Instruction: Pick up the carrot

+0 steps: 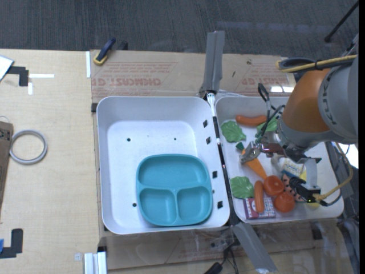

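Observation:
The carrot (258,167), an orange cone, lies in the right bin (225,108) near its middle, pointing down and to the right. My gripper (251,152) hangs right over the carrot's upper left end, touching it or nearly so. The grey arm with its orange band (305,104) reaches in from the right and covers the bin's right part.
Around the carrot lie two green lettuce pieces (232,132) (241,186), an orange sausage (251,119) at the back, another (259,196) in front, two red tomatoes (273,184) (284,202) and a purple packet (251,209). The left bin (114,153) holds a teal divided plate (173,189).

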Controlling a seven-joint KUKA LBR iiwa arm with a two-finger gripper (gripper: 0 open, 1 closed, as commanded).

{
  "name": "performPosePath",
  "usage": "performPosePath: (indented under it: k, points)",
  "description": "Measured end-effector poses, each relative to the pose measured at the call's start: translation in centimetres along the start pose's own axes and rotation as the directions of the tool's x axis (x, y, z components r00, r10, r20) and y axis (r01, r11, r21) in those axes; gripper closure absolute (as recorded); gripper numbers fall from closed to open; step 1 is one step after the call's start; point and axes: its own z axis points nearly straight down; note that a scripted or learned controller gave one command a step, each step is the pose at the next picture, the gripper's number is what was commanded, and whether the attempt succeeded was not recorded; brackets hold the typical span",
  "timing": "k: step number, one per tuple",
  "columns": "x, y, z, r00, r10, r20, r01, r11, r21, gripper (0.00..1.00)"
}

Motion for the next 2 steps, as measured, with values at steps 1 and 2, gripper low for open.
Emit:
performPosePath:
  k: [1, 2]
  points:
    - [-0.2, 0.0, -0.6, 1.000, 0.003, 0.000, -0.003, 1.000, 0.004, 1.00]
    - [6.9, 3.0, -10.0, 0.985, -0.170, 0.002, 0.170, 0.985, 0.000, 1.00]
